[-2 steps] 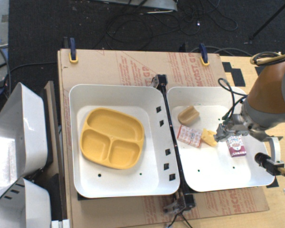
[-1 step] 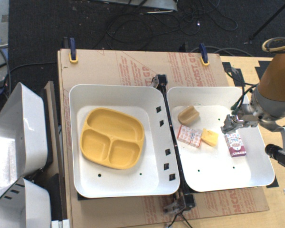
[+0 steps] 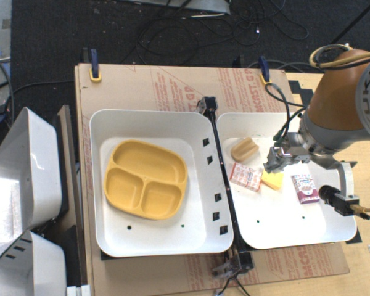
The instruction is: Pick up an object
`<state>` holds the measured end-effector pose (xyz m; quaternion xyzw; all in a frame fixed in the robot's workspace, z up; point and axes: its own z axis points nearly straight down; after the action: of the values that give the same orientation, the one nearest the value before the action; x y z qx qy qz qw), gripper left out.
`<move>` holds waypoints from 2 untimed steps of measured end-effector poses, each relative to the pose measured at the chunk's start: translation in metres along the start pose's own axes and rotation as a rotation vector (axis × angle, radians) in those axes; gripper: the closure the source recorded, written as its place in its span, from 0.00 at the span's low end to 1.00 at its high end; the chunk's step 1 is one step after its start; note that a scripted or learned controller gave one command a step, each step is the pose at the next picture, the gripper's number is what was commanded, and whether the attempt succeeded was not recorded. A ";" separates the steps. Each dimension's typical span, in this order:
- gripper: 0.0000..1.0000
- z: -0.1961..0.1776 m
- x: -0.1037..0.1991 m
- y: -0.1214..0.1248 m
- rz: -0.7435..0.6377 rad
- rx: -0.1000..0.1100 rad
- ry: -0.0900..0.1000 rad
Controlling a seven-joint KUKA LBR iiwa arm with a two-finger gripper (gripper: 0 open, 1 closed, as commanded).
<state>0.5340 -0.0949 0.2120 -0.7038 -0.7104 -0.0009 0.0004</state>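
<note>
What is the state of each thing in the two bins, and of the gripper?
Yellow divided plate: upright, lying flat in the left bin.
Tan block: lying in the right bin.
Red-and-white packet: flat.
Yellow wedge: lying beneath the gripper.
Purple-and-white packet: flat.

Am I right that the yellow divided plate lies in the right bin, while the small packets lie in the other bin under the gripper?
Not quite: the camera view shows the yellow divided plate in the left bin. The small packets lie in the right bin, under the gripper, as you said.
</note>
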 end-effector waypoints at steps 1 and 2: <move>1.00 0.007 0.054 -0.006 0.001 0.003 0.000; 1.00 -0.008 0.113 -0.012 -0.001 0.001 0.000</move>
<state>0.5212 0.0180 0.2202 -0.7034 -0.7108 -0.0008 0.0007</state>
